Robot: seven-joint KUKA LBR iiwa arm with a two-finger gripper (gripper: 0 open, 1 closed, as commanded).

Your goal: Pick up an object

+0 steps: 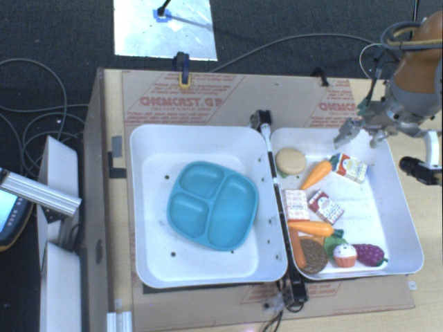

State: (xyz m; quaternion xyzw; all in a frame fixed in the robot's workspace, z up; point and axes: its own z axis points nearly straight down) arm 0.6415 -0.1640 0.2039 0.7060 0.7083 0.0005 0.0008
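Note:
My gripper (361, 135) hangs over the far edge of the right bin (394, 206), open, with nothing between its fingers. Just below it lies a small white, red and green carton (349, 168). Left of that are an orange carrot (316, 174) and a round tan bun (291, 161). Mid-bin sit a white and red box (296, 203) and a red packet (325, 207). Toward the near edge are a second carrot (311, 228), a brown cookie (313, 256), a cupcake (344, 254) and purple grapes (370, 254).
The left bin (149, 185) holds a blue divided plate (213, 205). A black clamp (263, 120) sits at the far end of the rim between the bins. Cables run across the dark floor behind the bench.

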